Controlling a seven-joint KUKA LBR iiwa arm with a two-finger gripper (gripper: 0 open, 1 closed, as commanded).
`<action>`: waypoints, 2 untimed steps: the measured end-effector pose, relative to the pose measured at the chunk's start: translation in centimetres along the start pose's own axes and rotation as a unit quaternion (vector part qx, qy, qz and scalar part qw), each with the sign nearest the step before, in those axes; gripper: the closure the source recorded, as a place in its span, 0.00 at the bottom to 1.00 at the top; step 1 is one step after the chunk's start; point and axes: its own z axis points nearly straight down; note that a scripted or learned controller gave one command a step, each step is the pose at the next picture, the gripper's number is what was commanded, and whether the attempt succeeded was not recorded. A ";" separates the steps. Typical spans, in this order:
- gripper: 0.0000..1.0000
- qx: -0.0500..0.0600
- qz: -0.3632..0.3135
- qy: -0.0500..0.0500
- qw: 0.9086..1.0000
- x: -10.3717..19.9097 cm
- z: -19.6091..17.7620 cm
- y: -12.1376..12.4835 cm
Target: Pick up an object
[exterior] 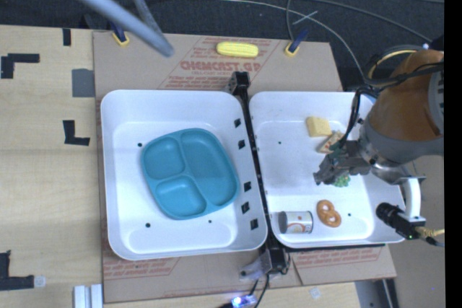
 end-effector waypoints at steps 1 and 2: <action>1.00 0.000 -0.001 0.000 1.000 0.0 -2.6 0.1; 1.00 0.002 -0.003 0.001 1.000 6.0 -2.0 0.2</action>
